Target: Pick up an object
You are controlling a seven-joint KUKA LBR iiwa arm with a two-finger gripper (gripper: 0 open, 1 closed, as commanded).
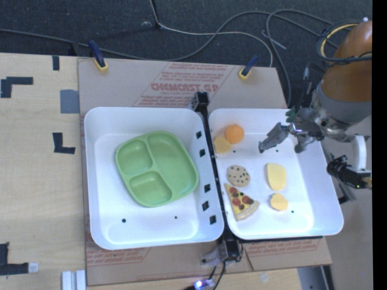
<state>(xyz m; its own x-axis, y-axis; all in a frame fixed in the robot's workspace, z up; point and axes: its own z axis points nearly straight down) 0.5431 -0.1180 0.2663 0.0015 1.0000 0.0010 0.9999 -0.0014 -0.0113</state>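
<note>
The right bin (320, 222) holds several toy foods: an orange ball (234, 133) beside a pale yellow piece (222, 145), a chocolate-chip cookie (238, 175), a pizza slice (242, 202), a yellow oval piece (276, 176) and a small orange-yellow chunk (279, 202). My gripper (284, 140) hangs over the upper right part of this bin, to the right of the orange ball and above the yellow oval. Its fingers (269, 140) are spread apart, with nothing between them.
The left bin (97, 222) holds a green divided plate (156, 168). A black divider (208, 168) runs between the two bins. Cables (181, 29) lie on the dark floor behind the bench. The arm's grey and orange body (347, 77) stands at the right.
</note>
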